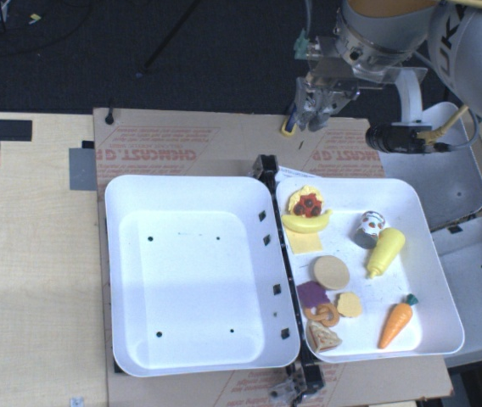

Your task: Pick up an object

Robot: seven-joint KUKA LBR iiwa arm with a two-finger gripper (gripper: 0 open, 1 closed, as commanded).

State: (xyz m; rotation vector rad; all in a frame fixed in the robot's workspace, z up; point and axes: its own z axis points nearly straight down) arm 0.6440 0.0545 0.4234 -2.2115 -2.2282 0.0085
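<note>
The gripper (312, 117) hangs above the far rim of the right bin (434, 253), over the brown board behind it and well apart from everything inside; a small yellow-and-blue piece shows at its lower tip, but whether that is a held thing or part of the tool, and how wide the claw stands, I cannot tell. All the pickable things lie in the right bin. Nearest its far-left corner sits a red berry tart (308, 202) touching a banana (305, 222), with a pale yellow cheese square (304, 242) just beside them. Toward the bin's middle lies a round tan cookie (332, 272); right of it, a yellow squeeze bottle (385, 252) tilts against a small grey-and-white object (370, 226). Along the near-left edge cluster a purple piece (312, 294), a pretzel (326, 315), a small yellow chunk (349, 305) and a wedge of bread (323, 338) — the carrot (395, 324) lies apart, by the near-right corner. The left bin (122, 253) adjoins the right bin's left wall.
</note>
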